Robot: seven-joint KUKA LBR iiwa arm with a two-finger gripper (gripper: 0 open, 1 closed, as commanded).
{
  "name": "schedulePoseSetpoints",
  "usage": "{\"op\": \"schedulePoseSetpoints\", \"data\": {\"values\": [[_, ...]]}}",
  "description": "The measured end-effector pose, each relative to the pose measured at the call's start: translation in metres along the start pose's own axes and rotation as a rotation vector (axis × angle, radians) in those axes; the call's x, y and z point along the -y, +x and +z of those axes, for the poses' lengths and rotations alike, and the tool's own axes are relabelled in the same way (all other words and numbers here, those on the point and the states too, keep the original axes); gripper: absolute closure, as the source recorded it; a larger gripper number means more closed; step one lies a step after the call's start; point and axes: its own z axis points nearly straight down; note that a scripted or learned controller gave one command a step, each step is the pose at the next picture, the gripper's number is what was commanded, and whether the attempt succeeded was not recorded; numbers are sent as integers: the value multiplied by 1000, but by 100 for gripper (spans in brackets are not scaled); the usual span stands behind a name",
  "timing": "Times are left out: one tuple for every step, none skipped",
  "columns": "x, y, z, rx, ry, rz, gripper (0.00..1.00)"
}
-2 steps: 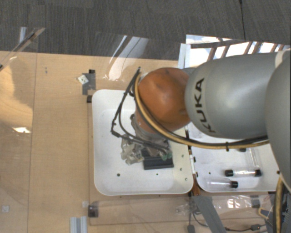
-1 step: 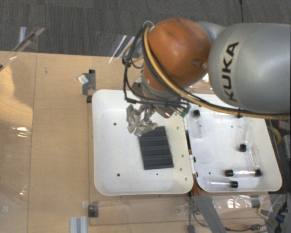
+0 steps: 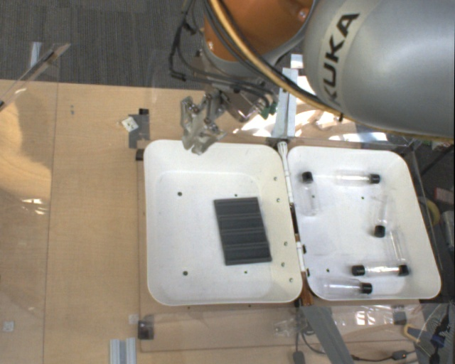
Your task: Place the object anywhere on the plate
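Note:
A dark grey ribbed plate [image 3: 242, 230] lies flat in the middle of the left white bin [image 3: 163, 213]. Several clear tubes with black caps lie scattered in the right bin [image 3: 419, 213], among them one along the far side [image 3: 341, 177] and one near the front edge [image 3: 345, 287]. My gripper [image 3: 198, 134] hangs over the far rim of the left bin, up and left of the plate and well apart from it. Nothing can be made out in it from here. The grey arm with its orange band [image 3: 249, 21] covers the top of the view.
A metal divider [image 3: 290, 206] runs between the two bins. A small white tag [image 3: 129, 123] and a dark clamp [image 3: 141, 131] sit on the wooden bench by the left bin's far corner. Bare bench stretches to the left.

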Motion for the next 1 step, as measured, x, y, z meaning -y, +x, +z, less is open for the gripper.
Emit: {"op": "schedulePoseSetpoints", "data": {"values": [[-33, 38, -3, -2, 1, 521, 100]]}}
